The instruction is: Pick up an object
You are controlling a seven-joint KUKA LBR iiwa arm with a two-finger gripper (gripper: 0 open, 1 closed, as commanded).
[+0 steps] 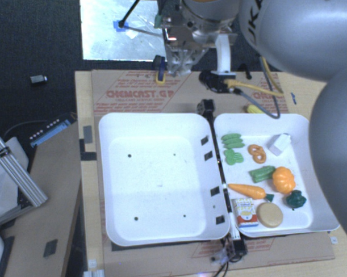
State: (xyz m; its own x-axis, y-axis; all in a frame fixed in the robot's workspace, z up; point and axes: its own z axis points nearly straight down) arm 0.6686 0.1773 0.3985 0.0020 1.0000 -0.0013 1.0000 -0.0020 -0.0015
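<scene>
The grey arm (306, 34) looms nearest; its gripper (179, 58), state impossible to tell, hangs upper centre. Toys crowd the right bin (301, 125), so a descent risks nudging neighbours.

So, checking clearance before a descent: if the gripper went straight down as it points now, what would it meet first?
Probably the brown board behind the bins, near the blue-and-yellow clip, not a bin; the gripper hangs there, though depth is unclear.

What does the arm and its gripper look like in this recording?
The arm is bulky, rounded and glossy grey, with dark KUKA lettering on its shell and an orange band above the wrist. The gripper is a compact metallic assembly, blurred here. Yellow and grey cables trail beside it.
</scene>
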